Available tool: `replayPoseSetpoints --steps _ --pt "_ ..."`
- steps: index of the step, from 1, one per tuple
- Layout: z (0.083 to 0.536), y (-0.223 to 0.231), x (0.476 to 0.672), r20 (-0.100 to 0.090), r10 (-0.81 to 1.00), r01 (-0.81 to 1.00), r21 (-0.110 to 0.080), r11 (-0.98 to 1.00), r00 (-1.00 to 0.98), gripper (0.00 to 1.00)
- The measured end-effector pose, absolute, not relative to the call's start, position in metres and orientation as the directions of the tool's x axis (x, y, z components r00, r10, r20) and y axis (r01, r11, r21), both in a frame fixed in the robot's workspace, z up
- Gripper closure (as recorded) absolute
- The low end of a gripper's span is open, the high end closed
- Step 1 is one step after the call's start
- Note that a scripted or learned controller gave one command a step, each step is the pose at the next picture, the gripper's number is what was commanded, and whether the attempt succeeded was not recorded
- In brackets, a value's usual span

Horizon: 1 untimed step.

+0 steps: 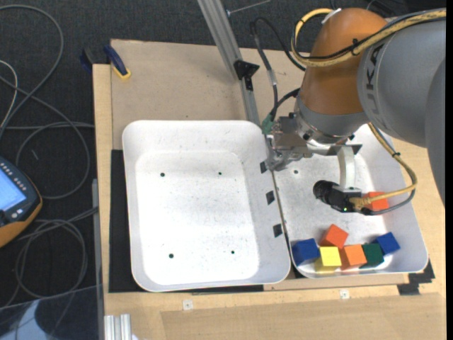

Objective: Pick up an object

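Hovering over the right bin [304,214], the hand [284,151], its spread not discernible, should centre above the tilted orange block [336,235], well apart toward the near rim, avoiding the crowded row of blocks [330,258] just beyond it.

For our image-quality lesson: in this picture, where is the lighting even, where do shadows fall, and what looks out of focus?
Camera view: the left bin is evenly lit, no glare; the right bin is shaded softly under the arm; the arm, nearest the lens, looks slightly soft; the coloured blocks read clearly.
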State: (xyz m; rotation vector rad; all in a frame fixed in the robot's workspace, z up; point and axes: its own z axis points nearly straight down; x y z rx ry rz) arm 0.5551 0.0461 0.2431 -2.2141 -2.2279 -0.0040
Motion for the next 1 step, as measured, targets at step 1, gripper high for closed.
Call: replayPoseSetpoints --steps 1 --pt "0.2388 0.0945 0.5722 0.002 1.000 1.000 0.002 0.006 -0.006 1.00"
